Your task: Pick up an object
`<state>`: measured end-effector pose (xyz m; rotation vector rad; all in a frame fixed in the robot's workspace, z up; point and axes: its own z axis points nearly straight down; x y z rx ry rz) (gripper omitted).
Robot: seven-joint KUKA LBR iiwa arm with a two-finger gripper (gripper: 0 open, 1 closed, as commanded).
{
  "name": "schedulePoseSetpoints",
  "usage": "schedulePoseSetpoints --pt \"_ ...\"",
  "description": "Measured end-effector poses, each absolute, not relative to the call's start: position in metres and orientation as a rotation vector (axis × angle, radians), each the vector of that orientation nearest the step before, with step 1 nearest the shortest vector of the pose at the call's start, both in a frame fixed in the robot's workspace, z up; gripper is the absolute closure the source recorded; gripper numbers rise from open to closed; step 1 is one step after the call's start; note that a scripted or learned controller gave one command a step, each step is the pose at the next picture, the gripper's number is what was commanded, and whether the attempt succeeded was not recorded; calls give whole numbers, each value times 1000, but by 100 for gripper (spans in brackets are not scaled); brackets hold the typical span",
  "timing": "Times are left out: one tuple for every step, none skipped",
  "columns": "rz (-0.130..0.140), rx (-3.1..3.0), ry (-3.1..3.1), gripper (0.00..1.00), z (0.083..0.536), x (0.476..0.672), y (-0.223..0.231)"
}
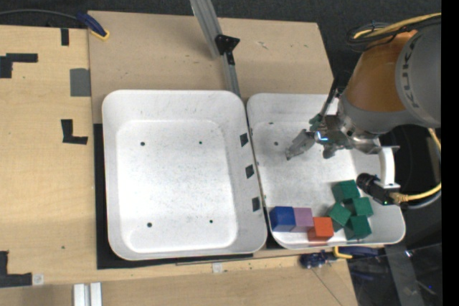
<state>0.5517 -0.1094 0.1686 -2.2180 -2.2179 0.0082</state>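
Note:
Along the near edge of the right bin [287,111] lies a row of small blocks: a blue cube [282,217], a purple cube [303,216] and an orange cube [321,228]. Several green blocks [350,209] cluster in the bin's near right corner. My gripper [308,153] hangs over the middle of the right bin, farther back than the blocks and apart from them. Its fingers [296,149] are spread open with nothing between them. The grey arm with its orange band [384,82] comes in from the right.
The left bin [172,175] sits beside the right one, their rims meeting at the middle. A slanted metal pole [204,3] rises behind the bins. A black and yellow cable fitting [380,188] overhangs the right bin's right edge near the green blocks.

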Motion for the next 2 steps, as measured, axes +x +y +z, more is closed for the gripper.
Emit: schedulePoseSetpoints --pt "9 -2216 -2218 0 104 550 -106" --pt "3 -2216 -2222 100 117 552 -105"
